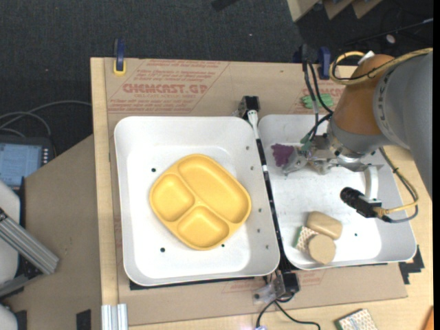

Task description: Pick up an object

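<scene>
In the right bin, a small purple object lies near the far left corner. My gripper hangs low just to its right, below the orange band of the arm; I cannot make out whether it touches the purple object. Near the bin's front edge lie a tan block and a round tan piece, touching each other. The left bin holds a yellow divided plate.
A black cylindrical piece on a yellow cable hangs over the right bin's middle. A black clamp sits at the far end of the wall between the bins. The bench edge has a blue clip at the far left.
</scene>
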Available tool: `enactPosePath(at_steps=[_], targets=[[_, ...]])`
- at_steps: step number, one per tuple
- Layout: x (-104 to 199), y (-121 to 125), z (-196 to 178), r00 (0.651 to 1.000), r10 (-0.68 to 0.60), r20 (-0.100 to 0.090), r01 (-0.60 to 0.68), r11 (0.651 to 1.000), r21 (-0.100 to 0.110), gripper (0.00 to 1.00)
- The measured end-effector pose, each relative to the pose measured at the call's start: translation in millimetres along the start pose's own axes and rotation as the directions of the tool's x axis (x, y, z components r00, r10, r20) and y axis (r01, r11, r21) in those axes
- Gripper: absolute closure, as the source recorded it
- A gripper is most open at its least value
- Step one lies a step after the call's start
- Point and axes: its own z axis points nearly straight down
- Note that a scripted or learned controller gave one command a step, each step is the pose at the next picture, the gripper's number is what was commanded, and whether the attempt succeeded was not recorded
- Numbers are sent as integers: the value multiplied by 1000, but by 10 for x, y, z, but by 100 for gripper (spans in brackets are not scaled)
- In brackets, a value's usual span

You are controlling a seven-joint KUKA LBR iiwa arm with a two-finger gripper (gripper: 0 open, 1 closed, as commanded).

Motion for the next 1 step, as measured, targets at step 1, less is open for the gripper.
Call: enactPosePath(at_steps=[1], targets=[[121, 584, -6, 1000, 0, 0, 0, 1000, 0, 0]])
